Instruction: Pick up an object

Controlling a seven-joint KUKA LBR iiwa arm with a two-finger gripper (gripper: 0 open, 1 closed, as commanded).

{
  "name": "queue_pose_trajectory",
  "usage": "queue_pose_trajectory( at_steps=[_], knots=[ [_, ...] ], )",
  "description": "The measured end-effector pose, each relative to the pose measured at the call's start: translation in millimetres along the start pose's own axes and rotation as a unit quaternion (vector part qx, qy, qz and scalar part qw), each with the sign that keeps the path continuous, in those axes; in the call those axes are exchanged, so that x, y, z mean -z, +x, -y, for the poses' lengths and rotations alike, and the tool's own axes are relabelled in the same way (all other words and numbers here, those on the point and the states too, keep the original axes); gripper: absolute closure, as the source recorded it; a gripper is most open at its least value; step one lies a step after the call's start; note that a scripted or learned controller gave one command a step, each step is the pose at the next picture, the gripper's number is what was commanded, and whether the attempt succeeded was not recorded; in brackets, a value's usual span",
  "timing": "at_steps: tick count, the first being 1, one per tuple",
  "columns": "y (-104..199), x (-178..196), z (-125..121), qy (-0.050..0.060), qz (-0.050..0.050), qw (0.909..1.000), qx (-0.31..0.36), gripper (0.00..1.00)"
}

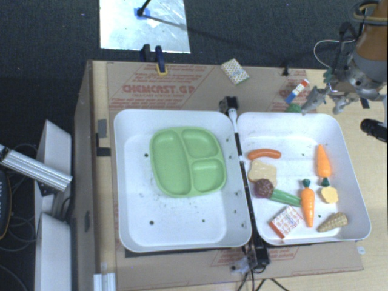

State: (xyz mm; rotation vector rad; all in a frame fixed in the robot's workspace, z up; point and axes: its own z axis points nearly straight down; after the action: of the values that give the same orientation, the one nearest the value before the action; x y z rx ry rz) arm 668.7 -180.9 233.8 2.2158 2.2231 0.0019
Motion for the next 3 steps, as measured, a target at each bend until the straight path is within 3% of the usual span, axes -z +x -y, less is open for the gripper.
queue_pose_trajectory(
  at_steps=[1, 3],
  knots=[
    [-24.5, -151.0, 1.4, 0.003, -0.002, 1.0000, 0.000, 0.00],
    [77.7, -148.8, -0.4, 0.000, -0.001, 1.0000, 0.001, 0.00]
  ],
)
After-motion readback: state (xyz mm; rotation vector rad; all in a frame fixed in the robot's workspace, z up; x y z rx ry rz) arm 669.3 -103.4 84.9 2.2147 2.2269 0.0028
